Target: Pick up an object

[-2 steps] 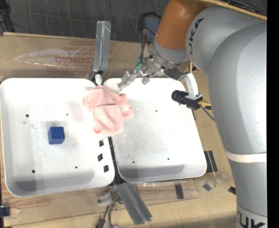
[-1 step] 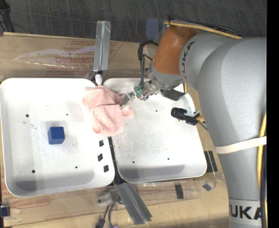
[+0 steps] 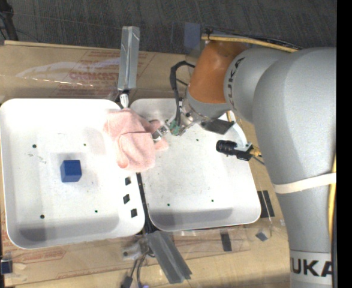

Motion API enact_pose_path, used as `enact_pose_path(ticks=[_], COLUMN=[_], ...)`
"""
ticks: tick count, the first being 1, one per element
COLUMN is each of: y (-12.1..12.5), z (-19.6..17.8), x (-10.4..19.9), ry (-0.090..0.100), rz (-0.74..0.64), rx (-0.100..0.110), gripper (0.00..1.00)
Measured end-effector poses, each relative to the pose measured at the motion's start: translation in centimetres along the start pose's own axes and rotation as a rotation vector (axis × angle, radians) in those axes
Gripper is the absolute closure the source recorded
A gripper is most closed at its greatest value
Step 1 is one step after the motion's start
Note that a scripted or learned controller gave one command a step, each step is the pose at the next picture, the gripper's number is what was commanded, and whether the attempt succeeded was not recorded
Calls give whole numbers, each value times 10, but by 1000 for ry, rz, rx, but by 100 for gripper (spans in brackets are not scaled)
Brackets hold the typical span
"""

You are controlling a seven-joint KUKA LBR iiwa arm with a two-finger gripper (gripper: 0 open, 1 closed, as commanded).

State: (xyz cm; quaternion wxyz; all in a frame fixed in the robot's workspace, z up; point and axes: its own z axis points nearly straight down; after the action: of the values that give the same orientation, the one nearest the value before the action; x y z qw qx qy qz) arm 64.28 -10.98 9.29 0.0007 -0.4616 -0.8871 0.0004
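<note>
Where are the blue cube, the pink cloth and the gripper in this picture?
Blue cube [image 3: 71,170]: camera view, on its top face, in the left bin.
Pink cloth [image 3: 131,139]: camera view, on the middle of its folds, over the wall between the bins.
Gripper [image 3: 162,131]: camera view, at its tip beside the cloth.

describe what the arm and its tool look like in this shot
The arm is bulky, rounded and light grey, with a glossy orange band above the wrist. White "UKA" lettering shows on a lower link, and a pale ring crosses the grey shell. A black cable loops beside the wrist. The tool is small and metallic, with a greenish spot near it.
</note>
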Motion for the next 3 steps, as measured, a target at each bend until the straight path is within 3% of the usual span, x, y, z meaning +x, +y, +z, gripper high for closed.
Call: enact_pose_path(ticks=[1,2,3], y=[1,1,8], z=[-10,-11,-1], x=[0,0,11], ry=[0,0,0], rz=[-4,-4,-193], rx=[0,0,0], gripper=[100,0,0])
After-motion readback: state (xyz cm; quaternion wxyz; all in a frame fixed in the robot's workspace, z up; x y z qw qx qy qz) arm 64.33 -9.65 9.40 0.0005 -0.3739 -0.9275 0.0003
